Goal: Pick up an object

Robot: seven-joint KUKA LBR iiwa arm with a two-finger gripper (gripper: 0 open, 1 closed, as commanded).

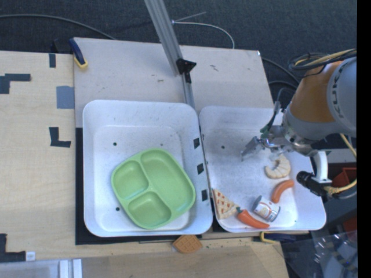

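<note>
cracker (pixel 186 244) front edge | croissant (pixel 279 167) just beside fingers (pixel 253 149)

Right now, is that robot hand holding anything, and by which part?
Nothing is held: the gripper hangs over bare floor of the right bin, apart from the food items.

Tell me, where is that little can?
The can lies near the front edge of the right bin, between the carrot and the sausage.

A robotics lab: a grey KUKA arm with an orange band (pixel 324 103) reaches over two shallow white plastic bins (pixel 93 155) on a taped plywood bench (pixel 29 155), toy food (pixel 278 168) just below its gripper (pixel 255 147), loose cables (pixel 203 25) behind.
</note>
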